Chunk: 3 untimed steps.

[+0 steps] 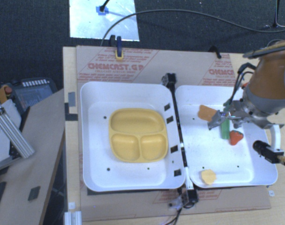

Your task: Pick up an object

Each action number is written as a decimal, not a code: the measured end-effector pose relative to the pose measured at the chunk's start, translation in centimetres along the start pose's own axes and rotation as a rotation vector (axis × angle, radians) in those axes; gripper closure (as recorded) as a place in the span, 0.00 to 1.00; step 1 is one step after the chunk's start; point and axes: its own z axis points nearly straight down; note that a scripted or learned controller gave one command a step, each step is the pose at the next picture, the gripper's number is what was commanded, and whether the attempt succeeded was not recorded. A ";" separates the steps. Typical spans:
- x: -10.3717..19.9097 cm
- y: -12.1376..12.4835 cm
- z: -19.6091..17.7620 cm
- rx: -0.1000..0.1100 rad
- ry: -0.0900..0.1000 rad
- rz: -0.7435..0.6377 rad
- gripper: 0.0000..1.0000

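In the right bin point(254, 172) lie an orange block point(206, 112), a green stick-shaped piece point(224, 131), a red strawberry-like piece point(236, 138) and a pale yellow chunk point(208, 176). My gripper point(220, 120) hangs low over the bin's middle, just right of the orange block and right above the green piece's upper end. The wrist covers part of the green piece. Nothing is visibly held.
The left bin point(93, 125) holds a yellow divided plate point(137, 134). A black divider strip point(176, 125) with clips runs between the two bins. The arm's orange band point(272, 76) reaches in over the right bin's far right corner.
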 end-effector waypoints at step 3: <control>-0.2 0.3 10.8 -0.009 -0.001 0.000 0.00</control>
